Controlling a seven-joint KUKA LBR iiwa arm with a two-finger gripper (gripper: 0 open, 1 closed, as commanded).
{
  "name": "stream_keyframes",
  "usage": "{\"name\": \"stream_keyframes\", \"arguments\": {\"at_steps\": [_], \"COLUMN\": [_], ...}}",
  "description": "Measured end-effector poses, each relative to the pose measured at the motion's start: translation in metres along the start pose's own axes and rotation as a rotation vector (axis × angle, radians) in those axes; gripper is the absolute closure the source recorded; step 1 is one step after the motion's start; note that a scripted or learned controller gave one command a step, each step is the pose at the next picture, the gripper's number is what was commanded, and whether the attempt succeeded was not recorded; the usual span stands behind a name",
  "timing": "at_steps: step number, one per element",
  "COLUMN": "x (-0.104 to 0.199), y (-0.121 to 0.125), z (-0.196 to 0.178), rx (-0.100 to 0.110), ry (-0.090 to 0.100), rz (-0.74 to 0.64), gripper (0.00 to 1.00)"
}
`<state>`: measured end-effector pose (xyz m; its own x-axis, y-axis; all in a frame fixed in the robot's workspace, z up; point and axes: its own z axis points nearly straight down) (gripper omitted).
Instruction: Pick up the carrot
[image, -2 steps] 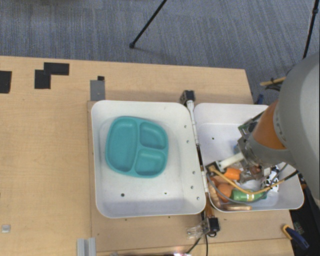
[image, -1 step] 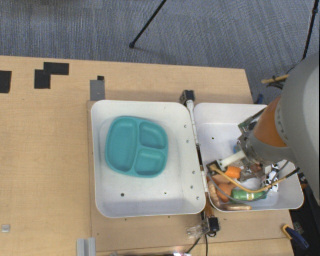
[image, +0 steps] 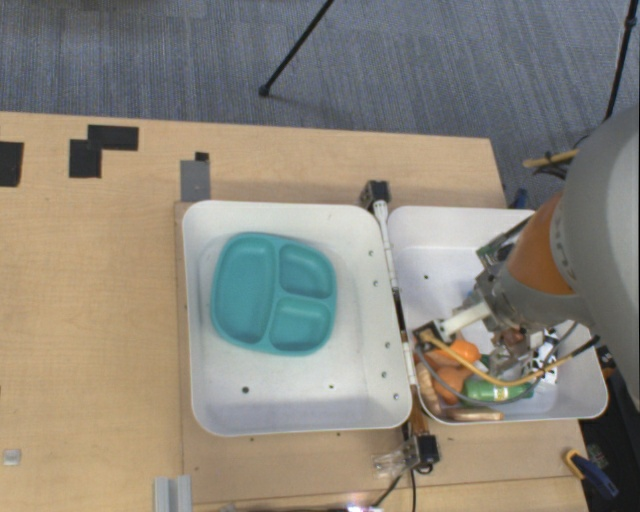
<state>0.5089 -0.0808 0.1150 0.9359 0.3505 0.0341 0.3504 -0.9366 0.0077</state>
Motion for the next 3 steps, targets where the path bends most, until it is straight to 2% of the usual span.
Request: {"name": "stream_keyframes", "arguments": {"at_steps": [1, 2, 3], "x": [-0.0089, -0.0088, -0.0066], "y": [-0.0007, 0.0010, 0.0027], "z": [0.0194, 0.0192, 0.0198], "rx": [-0.015, -0.019, -0.012], "ry": [0.005, 0.008, 0.000], "rz": [0.046, 0.131, 0.120], "gripper": [0.00, 0.00, 0.00]}}
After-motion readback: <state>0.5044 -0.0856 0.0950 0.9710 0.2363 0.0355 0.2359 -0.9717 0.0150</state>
